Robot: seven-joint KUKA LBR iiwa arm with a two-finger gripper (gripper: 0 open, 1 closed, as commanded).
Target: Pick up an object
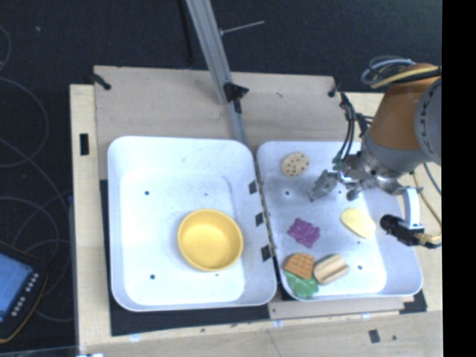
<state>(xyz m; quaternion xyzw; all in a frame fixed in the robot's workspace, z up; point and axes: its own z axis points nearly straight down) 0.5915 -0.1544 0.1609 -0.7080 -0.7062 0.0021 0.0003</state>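
- gripper (332, 185) over right bin (398, 277), upper middle; fingers look spread, nothing between them
- cookie (294, 163) near back rim, just left of gripper
- purple block (303, 231) mid-bin, bare floor all round it
- pale yellow wedge (358, 222) right of centre, below gripper
- waffle (299, 264), bread roll (331, 268), green piece (301, 286) bunched at front rim, touching
- left bin (134, 162): round yellow bowl (210, 239), smooth, wide bare floor around it
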